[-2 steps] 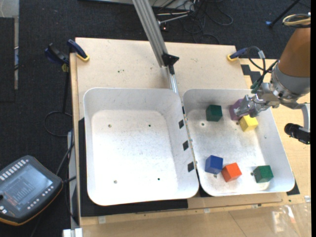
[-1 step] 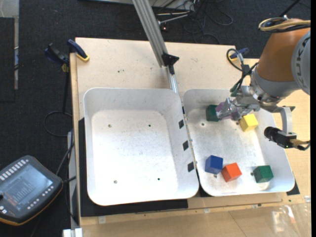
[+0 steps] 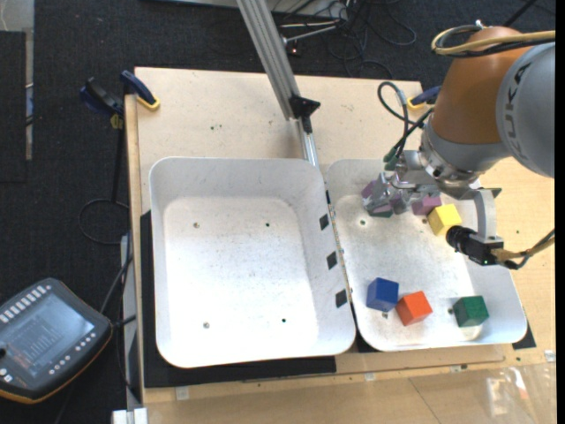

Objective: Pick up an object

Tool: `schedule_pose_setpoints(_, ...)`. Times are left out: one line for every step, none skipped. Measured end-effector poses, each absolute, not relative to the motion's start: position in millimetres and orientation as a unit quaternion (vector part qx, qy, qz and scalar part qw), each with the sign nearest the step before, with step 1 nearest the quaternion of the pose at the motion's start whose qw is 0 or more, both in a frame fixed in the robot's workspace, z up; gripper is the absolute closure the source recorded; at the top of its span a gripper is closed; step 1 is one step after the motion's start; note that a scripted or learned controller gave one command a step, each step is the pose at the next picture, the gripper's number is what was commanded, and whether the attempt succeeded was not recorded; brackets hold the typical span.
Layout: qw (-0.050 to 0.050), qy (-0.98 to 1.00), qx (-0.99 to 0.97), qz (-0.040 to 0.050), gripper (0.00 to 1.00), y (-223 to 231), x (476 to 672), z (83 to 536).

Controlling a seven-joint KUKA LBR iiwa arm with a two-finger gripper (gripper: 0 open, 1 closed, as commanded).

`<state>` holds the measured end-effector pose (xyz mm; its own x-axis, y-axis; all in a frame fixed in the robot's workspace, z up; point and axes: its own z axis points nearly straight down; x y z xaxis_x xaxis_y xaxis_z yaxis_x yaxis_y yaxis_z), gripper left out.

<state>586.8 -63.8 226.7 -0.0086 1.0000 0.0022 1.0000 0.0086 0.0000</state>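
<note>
Claw: grey two-finger metal unit on the grey arm with the orange band, low over the far part of the right shallow white bin. Whether it is open or closed cannot be told, and no object can be seen gripped in it.

Purple block: small, partly hidden, just beside the claw on its right, under the wrist; contact cannot be told.

Yellow cube: just past the purple block, right of the claw and slightly nearer the camera, on the bin floor.

Blue cube: well apart from the claw, toward the near edge of the same bin.

Orange cube: touching or just beside the blue cube, on its right, also well nearer the camera than the claw.

Green cube: near right corner of the bin, the object farthest from the claw.

Left shallow white bin: left of the claw, speckled floor, adjoining the right bin.

Surface: pale wooden board carrying both bins.

Silver metal pole: slanting down from beyond the claw, ending where the two bins meet.

Grey handheld pendant: on the dark floor, far to the claw's left and nearer the camera.
</note>
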Motion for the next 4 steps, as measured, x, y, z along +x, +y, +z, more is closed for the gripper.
schedule_pose_setpoints(0.001,-0.710,-0.704,-0.0008,1.00,-8,591.3,232)
schedule_pose_setpoints(0.002,-0.710,-0.704,0.0004,1.00,39,580.1,225)
schedule_pose_setpoints(0.002,-0.710,-0.704,0.0003,1.00,90,562.9,226)
schedule_pose_setpoints(0.000,-0.707,-0.707,0.0006,0.00,86,563.7,227)
